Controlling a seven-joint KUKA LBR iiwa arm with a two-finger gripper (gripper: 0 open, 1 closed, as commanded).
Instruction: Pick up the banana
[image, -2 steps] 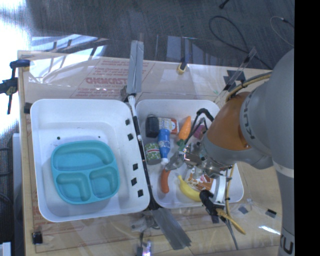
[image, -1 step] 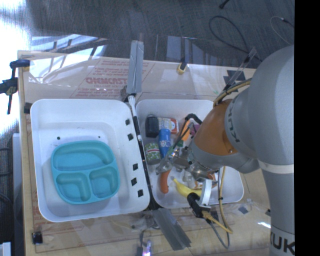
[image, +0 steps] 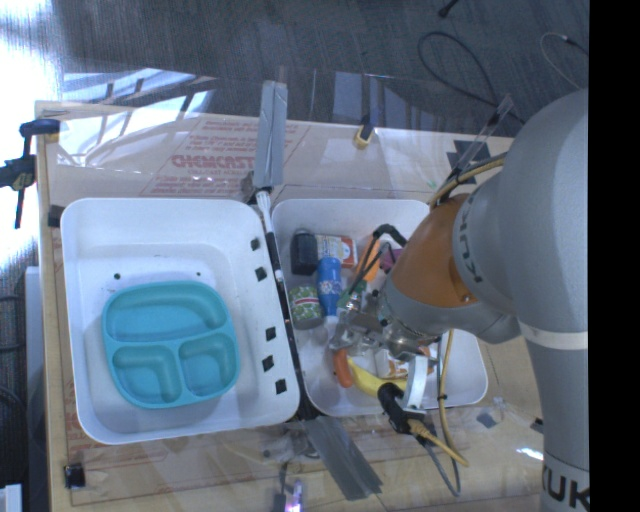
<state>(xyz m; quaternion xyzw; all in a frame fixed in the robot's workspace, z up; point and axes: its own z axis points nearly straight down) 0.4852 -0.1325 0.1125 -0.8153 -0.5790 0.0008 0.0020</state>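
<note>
The banana (image: 372, 382) is yellow with a dark tip and lies at the near edge of the right bin (image: 465, 385). Part of it is covered by the arm. My gripper (image: 352, 335) hangs low inside the right bin, just above and to the far left of the banana, among the clutter. The grey wrist with its orange band (image: 430, 265) hides much of the bin's right half. I see nothing clearly held in the gripper.
An orange item (image: 343, 371) lies just left of the banana. A blue bottle (image: 330, 285), a dark bottle (image: 303, 252) and a green can (image: 305, 306) stand along the right bin's left side. The left bin (image: 90, 230) holds a teal divided plate (image: 170, 342).
</note>
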